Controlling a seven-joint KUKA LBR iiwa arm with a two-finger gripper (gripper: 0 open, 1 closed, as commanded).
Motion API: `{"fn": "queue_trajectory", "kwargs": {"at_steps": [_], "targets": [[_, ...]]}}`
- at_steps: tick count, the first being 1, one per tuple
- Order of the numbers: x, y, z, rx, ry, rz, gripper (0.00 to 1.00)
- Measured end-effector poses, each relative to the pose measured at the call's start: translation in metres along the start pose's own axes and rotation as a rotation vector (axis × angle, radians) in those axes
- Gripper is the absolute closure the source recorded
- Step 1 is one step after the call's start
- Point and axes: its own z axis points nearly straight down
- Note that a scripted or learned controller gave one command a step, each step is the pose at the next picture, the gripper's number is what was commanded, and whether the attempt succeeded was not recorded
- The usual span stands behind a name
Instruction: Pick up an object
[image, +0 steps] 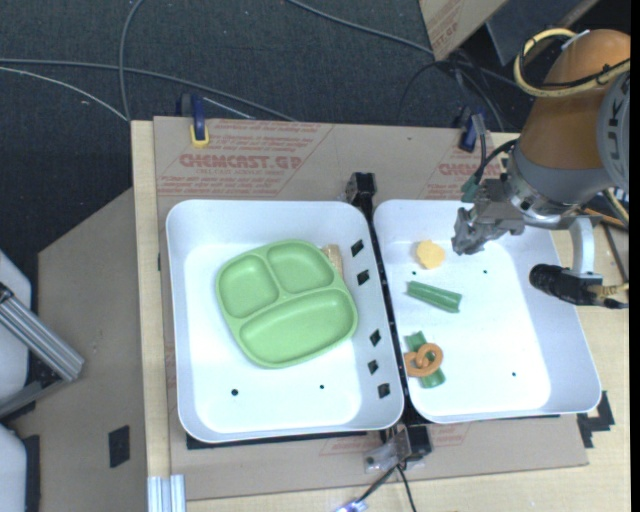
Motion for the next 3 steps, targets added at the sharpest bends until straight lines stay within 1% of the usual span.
{"fn": "queue_trajectory", "kwargs": {"at_steps": [2, 3], "targets": [[0.102, 0.034, 0.024, 0.001, 0.0, 0.0, 1.0], [0.15, 0.049, 0.027, 0.001, 0.0, 0.001, 1.0]]}}
